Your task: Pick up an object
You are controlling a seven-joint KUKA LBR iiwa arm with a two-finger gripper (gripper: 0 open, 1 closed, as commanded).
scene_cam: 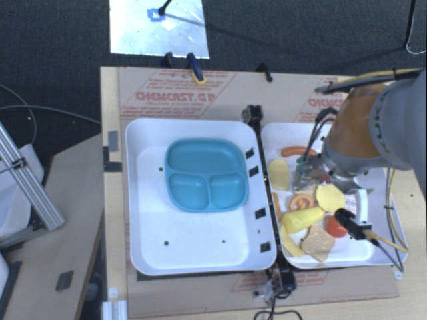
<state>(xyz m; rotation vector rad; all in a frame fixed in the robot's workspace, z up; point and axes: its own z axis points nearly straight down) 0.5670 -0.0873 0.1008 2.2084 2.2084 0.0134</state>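
The right bin (pixel 380 259) holds several toy foods. A red-orange sausage (pixel 293 152) lies at the back and a pale yellow wedge (pixel 279 174) on the left. An orange ring (pixel 300 202) and a yellow piece (pixel 303 217) sit mid-bin, with a pale yellow round piece (pixel 329 197) beside them. A red piece (pixel 335 227) and a tan bread slice (pixel 317 243) lie at the front. My gripper (pixel 307 177) reaches down into this bin between the sausage and the orange ring, just right of the wedge. No item shows lifted.
The left bin (pixel 150 245) carries a blue divided plate (pixel 205 174). A black divider with clips (pixel 261 179) runs between the bins. The grey arm and its orange band (pixel 360 122) hang over the right bin's back right. A white item (pixel 361 204) lies by the right wall.
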